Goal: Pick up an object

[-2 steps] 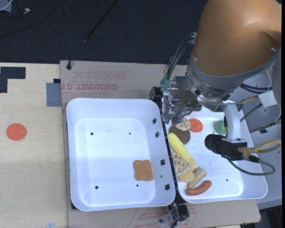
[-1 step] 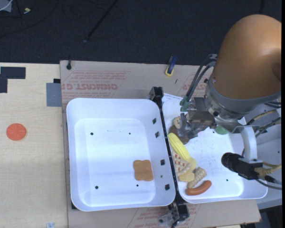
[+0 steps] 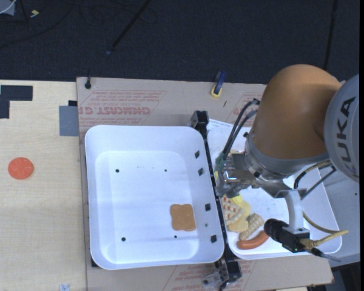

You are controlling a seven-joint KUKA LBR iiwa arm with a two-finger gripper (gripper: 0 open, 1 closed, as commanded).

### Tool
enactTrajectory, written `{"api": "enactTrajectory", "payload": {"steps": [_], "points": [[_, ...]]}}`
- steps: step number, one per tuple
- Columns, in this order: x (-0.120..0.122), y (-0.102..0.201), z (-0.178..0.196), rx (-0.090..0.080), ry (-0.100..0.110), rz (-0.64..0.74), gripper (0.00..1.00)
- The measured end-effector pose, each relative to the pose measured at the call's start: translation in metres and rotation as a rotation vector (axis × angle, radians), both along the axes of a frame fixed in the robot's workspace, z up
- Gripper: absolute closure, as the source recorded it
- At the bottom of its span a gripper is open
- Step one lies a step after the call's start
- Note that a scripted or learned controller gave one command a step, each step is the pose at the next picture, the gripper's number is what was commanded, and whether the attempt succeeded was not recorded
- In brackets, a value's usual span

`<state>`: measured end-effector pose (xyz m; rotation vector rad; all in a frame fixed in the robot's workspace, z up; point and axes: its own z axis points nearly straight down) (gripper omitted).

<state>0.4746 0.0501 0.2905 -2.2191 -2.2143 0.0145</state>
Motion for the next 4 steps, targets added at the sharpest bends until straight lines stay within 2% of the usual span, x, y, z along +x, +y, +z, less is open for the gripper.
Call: {"api": "enactTrajectory", "payload": {"steps": [1,2,3,4], "points": [[0.002,0.053,0.121,0.006,-0.021,0.008,1.0],[0.018,0.088,0.255,0.007,-0.025,0.005,1.0],[0.005,0.092,0.053,-0.004,0.008,0.002,1.0],[0.001,0.144,0.157,0.006,-0.018,0.006,1.0]]}}
